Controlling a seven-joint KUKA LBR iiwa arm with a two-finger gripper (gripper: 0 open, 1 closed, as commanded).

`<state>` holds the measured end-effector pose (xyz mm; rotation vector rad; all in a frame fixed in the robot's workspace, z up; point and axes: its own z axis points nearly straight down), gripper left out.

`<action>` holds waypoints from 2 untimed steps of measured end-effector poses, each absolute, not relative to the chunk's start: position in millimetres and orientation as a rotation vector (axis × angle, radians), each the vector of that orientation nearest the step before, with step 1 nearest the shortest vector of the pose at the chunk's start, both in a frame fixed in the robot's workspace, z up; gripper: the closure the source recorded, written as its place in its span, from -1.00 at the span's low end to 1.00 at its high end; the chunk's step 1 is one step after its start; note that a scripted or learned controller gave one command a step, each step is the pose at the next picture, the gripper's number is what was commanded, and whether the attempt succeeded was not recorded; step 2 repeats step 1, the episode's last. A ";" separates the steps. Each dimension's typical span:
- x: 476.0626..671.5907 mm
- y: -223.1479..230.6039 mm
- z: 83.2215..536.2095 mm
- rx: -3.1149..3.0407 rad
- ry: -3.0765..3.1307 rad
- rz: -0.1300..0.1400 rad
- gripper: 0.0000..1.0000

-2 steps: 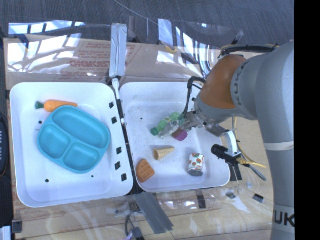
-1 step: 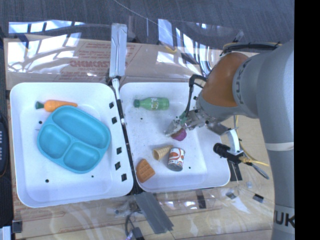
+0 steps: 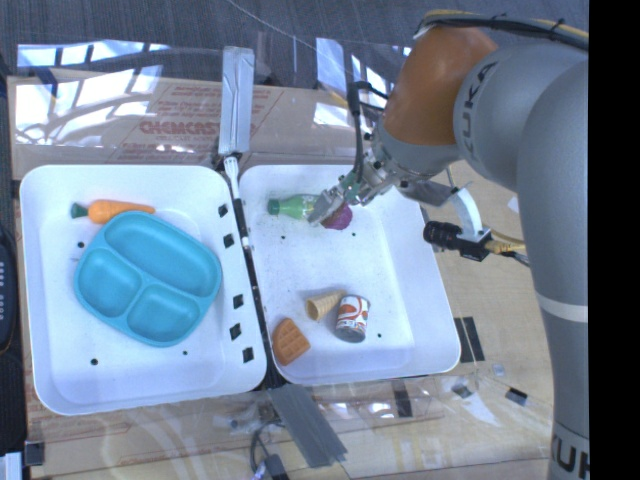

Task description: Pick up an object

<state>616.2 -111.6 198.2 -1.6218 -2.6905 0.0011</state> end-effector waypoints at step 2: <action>657.4 -70.9 213.4 -1.949 -2.461 0.004 1.00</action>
